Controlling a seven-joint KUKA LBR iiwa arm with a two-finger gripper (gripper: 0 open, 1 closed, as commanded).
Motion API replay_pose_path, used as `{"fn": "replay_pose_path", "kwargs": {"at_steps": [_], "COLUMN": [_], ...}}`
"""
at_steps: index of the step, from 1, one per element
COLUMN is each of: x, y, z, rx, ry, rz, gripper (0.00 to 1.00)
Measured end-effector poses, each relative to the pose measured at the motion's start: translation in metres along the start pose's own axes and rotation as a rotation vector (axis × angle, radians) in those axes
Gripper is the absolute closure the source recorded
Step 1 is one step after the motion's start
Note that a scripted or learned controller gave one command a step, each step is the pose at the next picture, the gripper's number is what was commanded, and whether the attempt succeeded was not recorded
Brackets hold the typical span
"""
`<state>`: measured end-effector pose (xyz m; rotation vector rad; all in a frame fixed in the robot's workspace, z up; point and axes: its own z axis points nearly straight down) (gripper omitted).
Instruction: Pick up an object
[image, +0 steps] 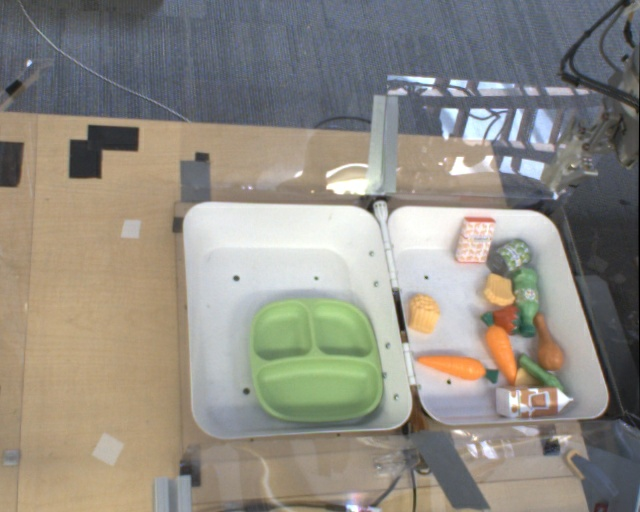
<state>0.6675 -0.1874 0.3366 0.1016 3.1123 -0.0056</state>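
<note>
Here, the right bin serves as the reference. The left bin touches its left wall and holds a green divided plate. Inside the right bin, a white bottle lies along the near wall, with an orange carrot just left of it. A red-and-white carton stands near the far wall, and a yellow corn piece rests by the left wall. The gripper sits beyond the bin's far right corner, well apart from these objects. Whether it is wide or narrow cannot be told.
</note>
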Motion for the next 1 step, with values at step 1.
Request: {"fn": "replay_pose_path", "kwargs": {"at_steps": [1], "x": [0.0228], "y": [0.0480], "z": [0.0758], "rx": [-0.005], "ry": [0.023], "rz": [0.030], "gripper": [1.00]}}
